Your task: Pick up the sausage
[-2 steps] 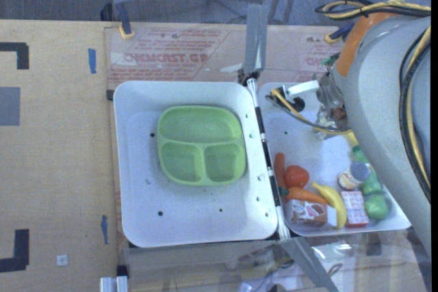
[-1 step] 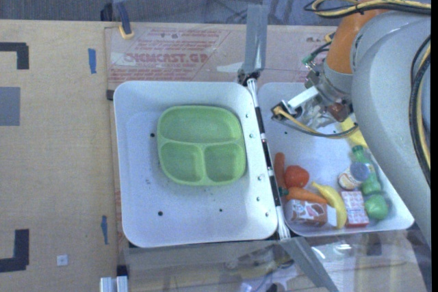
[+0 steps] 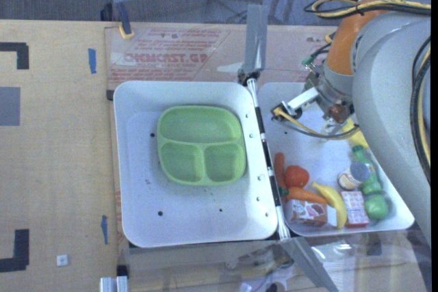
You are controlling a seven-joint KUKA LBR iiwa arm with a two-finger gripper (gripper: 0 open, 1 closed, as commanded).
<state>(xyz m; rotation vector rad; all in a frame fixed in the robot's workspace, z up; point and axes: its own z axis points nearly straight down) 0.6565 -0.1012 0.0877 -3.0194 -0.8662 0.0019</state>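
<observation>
The sausage (image 3: 279,171), a slim reddish-brown link, lies along the left wall of the right bin (image 3: 301,140), just left of a red tomato (image 3: 296,176). My gripper (image 3: 336,118) hangs over the back part of the right bin, behind and to the right of the sausage and well apart from it. The grey wrist with its orange band and a loop of cables cover much of it. Nothing shows as held.
The right bin's front holds a carrot (image 3: 306,195), a banana (image 3: 331,201), a meat pack (image 3: 308,214), a red box (image 3: 354,208), a green apple (image 3: 376,206) and a can (image 3: 361,171). A green divided plate (image 3: 201,144) sits in the left bin (image 3: 137,167).
</observation>
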